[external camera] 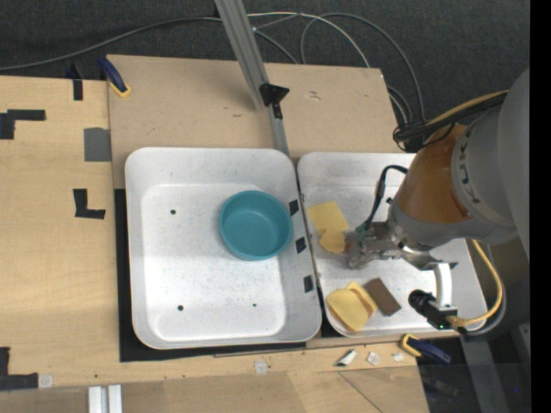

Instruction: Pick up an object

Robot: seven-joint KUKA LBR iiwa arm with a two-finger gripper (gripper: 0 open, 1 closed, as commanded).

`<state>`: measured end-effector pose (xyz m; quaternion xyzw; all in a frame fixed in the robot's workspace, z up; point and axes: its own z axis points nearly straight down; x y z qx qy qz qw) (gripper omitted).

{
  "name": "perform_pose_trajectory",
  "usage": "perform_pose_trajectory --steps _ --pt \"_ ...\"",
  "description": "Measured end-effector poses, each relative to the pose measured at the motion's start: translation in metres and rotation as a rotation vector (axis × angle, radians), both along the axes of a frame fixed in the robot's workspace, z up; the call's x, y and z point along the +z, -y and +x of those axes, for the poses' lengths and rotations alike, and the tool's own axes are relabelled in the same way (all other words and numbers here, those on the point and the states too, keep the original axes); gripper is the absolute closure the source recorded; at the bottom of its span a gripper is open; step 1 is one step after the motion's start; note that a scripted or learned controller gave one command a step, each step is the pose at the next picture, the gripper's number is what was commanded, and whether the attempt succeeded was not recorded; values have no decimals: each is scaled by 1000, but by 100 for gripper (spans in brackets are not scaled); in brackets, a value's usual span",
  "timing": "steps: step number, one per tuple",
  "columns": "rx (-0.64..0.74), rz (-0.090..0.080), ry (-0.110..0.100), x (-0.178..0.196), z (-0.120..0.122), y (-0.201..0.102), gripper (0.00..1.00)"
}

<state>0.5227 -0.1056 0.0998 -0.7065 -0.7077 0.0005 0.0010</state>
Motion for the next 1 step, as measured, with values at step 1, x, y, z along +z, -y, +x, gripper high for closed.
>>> perform_pose_trajectory --steps 1 --pt "-1 -1 5 55 -8 4 100"
